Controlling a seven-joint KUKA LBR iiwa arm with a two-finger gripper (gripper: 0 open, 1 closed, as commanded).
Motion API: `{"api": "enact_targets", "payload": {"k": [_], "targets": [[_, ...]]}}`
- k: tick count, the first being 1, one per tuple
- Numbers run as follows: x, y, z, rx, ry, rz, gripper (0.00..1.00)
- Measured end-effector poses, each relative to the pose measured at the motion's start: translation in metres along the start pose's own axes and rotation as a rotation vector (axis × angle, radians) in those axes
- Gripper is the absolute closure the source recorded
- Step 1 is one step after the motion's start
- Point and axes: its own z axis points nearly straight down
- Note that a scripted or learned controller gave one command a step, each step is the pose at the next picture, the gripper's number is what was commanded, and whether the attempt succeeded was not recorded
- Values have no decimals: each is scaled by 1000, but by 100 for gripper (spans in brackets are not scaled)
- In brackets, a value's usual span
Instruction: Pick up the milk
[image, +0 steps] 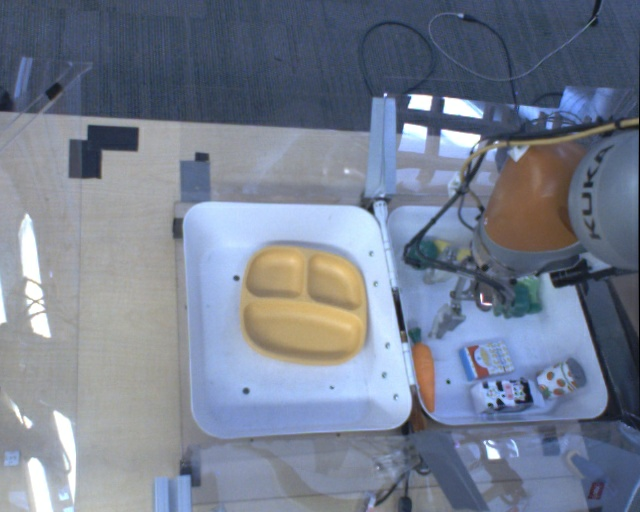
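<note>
Gripper (447, 320) hangs over the right bin (590, 335); its opening cannot be told. Nothing is visibly held. Milk carton (502, 395), cow-patterned, lies on its side below and right of the gripper, beside 1 small carton (487, 358). Advise centring over the milk, straddling its narrow sides, clear of neighbours
</note>
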Motion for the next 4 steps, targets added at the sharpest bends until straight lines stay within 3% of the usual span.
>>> {"api": "enact_targets", "payload": {"k": [1,2,3,4], "targets": [[26,-48,-107,2,-5,-87,0],[66,-115,-118,2,-3,-158,0],[80,-80,-16,11,-18,-338,0],[77,-80,-27,12,-18,-341,100]]}}
